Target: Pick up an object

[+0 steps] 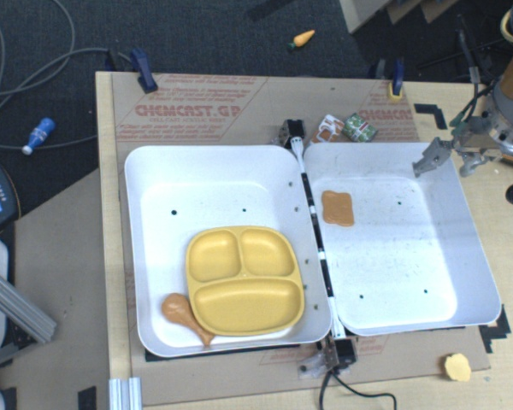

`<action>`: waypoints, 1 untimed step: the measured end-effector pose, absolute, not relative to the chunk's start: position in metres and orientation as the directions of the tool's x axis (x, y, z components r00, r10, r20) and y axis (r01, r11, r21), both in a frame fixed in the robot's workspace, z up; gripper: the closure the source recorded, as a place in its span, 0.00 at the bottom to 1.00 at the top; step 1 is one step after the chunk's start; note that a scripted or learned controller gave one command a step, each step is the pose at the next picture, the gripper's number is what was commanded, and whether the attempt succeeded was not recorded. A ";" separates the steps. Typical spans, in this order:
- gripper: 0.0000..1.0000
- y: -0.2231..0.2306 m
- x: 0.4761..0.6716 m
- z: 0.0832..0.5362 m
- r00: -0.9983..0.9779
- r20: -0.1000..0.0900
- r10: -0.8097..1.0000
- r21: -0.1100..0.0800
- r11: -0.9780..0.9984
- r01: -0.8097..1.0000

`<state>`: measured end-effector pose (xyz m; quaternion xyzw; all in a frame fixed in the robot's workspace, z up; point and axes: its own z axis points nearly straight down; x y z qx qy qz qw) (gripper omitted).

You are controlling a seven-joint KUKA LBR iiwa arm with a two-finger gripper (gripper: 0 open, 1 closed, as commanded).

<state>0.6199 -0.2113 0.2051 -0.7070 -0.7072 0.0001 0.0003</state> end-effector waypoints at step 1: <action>0.00 -0.154 0.623 0.087 -0.005 0.005 1.000 -0.010 0.005 1.000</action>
